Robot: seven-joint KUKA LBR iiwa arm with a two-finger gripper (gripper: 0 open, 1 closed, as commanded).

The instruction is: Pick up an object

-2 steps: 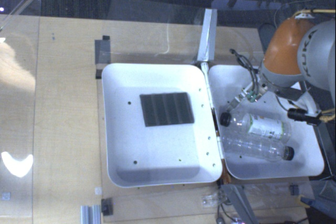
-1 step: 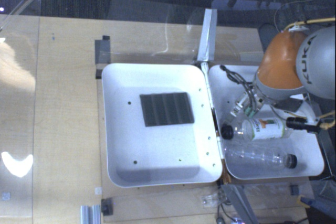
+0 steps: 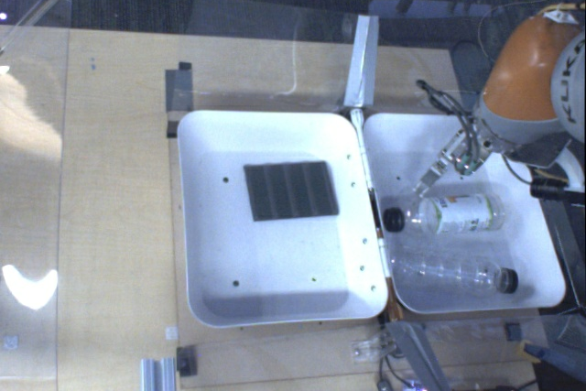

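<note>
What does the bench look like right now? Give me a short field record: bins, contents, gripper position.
left bin: holds a dark ribbed flat pad
right bin: holds two clear bottles lying on their sides
upper bottle: black cap toward the left bin, pale label
lower bottle: black cap toward the right, near the front wall
gripper: over the right bin, just above the upper bottle
held: nothing seen between fingers

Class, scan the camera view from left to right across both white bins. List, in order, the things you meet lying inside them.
Dark ribbed mat in the left bin → black-capped labelled clear bottle in the right bin. The second clear bottle overlaps it sideways, so it is left unranked.
</note>
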